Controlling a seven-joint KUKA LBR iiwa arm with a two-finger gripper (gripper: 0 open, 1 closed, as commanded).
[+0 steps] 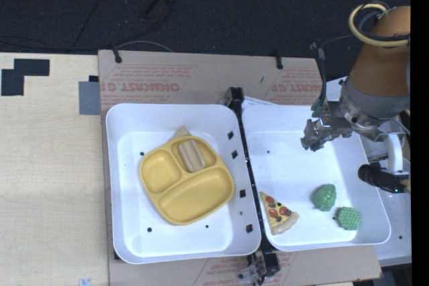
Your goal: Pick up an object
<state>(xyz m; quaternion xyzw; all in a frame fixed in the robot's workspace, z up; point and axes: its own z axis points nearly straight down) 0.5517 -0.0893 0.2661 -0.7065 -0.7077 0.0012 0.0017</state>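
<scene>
My gripper (314,138) hangs over the back right part of the right bin (295,124), above bare white floor. Nothing shows between its fingers. In that bin's front half lie a toy pizza slice (277,212), a round green toy (324,197) and a flatter, bumpy green toy (348,218). The green toys sit well in front of the gripper, the pizza slice in front and to its left. The left bin (127,144) holds a yellow divided plate (186,183) with a tan hot-dog toy (192,155) in its upper compartment.
A black divider (242,164) runs between the two bins. Both bins rest on a cardboard sheet (201,80) on the wooden bench. The arm's grey and orange body (382,70) rises at the right edge of the right bin.
</scene>
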